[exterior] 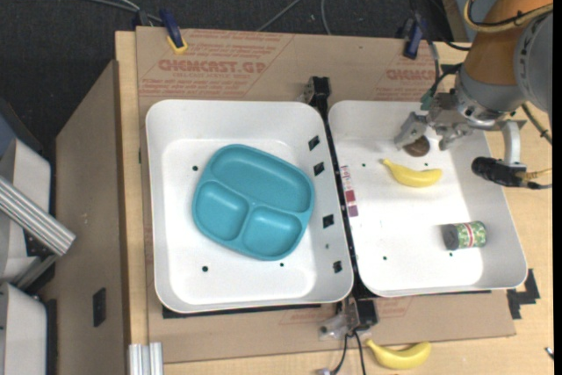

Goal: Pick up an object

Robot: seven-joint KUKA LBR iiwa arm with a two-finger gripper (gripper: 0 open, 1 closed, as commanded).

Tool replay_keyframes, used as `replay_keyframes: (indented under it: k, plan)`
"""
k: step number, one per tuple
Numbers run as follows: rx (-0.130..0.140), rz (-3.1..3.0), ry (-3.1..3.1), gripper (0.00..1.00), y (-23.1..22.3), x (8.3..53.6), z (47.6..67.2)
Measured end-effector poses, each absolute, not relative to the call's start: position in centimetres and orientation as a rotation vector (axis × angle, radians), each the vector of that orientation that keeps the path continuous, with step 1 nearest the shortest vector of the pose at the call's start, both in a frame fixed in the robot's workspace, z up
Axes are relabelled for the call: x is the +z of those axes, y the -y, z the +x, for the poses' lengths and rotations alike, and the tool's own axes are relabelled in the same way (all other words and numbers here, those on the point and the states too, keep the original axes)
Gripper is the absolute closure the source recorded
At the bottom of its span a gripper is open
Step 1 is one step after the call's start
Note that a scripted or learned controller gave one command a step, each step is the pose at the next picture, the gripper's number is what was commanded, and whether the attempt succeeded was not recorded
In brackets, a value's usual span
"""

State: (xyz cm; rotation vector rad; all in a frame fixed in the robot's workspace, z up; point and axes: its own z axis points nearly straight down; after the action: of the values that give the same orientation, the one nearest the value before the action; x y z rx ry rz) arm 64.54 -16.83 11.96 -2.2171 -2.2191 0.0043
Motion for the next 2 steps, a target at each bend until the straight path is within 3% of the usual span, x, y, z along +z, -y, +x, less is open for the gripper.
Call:
replay_keyframes:
  k: [1, 2]
  plan:
    - [-0.002, -2.220, 2.223, 1.00, 16.8, 13.4, 64.7]
    - [-0.006, -2.223, 2.227, 1.00, 16.2, 19.7, 64.5]
